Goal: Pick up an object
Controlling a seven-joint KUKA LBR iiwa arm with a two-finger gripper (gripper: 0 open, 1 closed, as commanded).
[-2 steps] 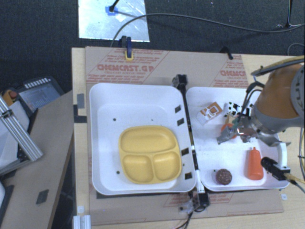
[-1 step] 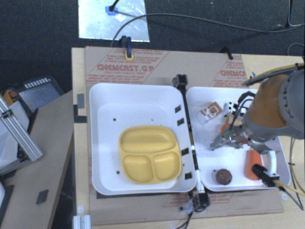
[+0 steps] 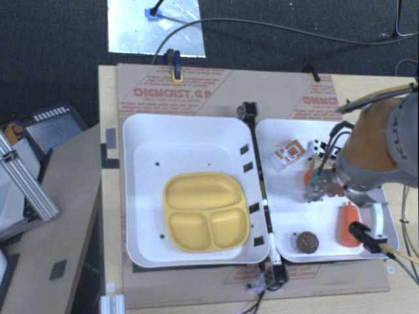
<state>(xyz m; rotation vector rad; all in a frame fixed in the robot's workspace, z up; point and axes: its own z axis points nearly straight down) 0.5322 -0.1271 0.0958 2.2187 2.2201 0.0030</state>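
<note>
Camera view looks down on a light wooden table (image 3: 366, 87) bearing two shallow white plastic bins side by side. The left bin (image 3: 141, 136) holds a yellow three-compartment plastic tray (image 3: 204, 211). The right bin (image 3: 278, 237) holds the loose things: a small white box with orange print (image 3: 288, 154) near its far wall, a round dark brown ball (image 3: 307, 242) near its front rim, an orange carrot-shaped toy (image 3: 347, 224) just right of the ball, and a small black-and-white patterned item (image 3: 316, 148) beside the box.

The grey arm with its orange band (image 3: 370, 133) reaches in from the right, and the pincer (image 3: 318, 187) sits low over the middle of the right bin, between the box and the ball. By the look of it, this is the descent or closing step of a grasp. A patch of orange or red shows at the fingertips, but whether that is a separate object cannot be told. Whether the pincer is wide or narrow cannot be told either; the wrist and cabling blur it.

The next move likely calls for a firm close and a straight lift, clear of the carrot toy and the bin wall. The arm's body hides the bin's far right corner.
</note>
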